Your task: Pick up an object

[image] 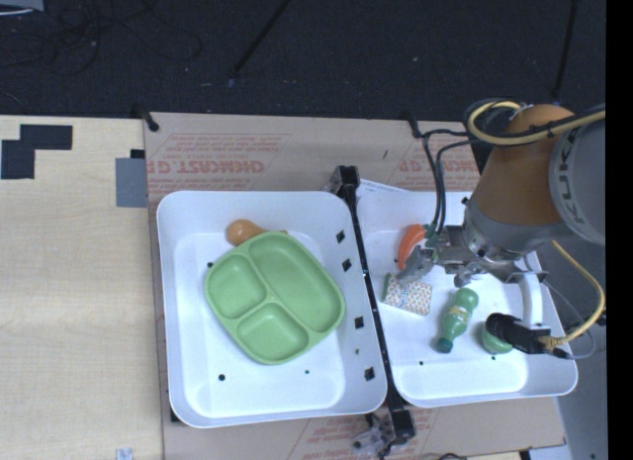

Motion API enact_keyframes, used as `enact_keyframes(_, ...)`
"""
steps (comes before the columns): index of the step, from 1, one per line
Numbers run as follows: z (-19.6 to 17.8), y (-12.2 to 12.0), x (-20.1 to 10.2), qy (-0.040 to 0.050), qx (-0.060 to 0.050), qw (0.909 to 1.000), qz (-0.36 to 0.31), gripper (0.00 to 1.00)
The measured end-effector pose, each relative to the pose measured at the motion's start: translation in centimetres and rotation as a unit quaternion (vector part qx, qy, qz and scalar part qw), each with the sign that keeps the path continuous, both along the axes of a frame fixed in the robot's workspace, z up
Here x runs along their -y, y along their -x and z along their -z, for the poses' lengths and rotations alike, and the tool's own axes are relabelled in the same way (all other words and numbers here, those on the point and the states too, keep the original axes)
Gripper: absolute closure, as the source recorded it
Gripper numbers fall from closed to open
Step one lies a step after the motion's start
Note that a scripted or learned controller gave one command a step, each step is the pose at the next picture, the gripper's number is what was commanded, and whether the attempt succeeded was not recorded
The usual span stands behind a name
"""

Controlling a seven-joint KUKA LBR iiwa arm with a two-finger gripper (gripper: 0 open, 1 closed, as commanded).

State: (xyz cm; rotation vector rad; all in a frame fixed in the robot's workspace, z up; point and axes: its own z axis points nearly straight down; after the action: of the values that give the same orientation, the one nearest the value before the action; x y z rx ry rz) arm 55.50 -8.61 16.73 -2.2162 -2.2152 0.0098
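The arm is in over the right bin, and the gripper hangs low near that bin's left wall. Open or closed? I cannot tell from up here; the wrist blocks the view. Nothing shows in its grasp, so I'd call the pick not yet made.

Closest candidates: an orange piece just beside the gripper, toward the far left corner, and a patterned square just beside it on the near side. Whether the gripper touches either, I can't say. My read is that one of those two is the target.

A green bottle lies tilted mid-bin, and a green lump sits toward the near right corner.

Over in the left bin, a plate lies in the middle with an orange ball touching its far edge.

So the approach looks done, while the grasp and lift are left.
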Motion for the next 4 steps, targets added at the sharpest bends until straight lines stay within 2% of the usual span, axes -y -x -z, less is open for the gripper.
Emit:
enact_keyframes(1, 4.4, 0.3, -0.4, -0.0002, 0.001, 1.0000, 0.000, 0.00)
enact_keyframes(2, 3.2, 0.2, -0.2, -0.0002, 0.002, 1.0000, 0.004, 1.00)
enact_keyframes(3, -2.9, -0.4, -0.4, 0.0007, 0.007, 1.0000, -0.001, 1.00)
enact_keyframes(4, -3.9, -0.5, -0.3, 0.0003, 0.004, 1.0000, 0.000, 1.00)
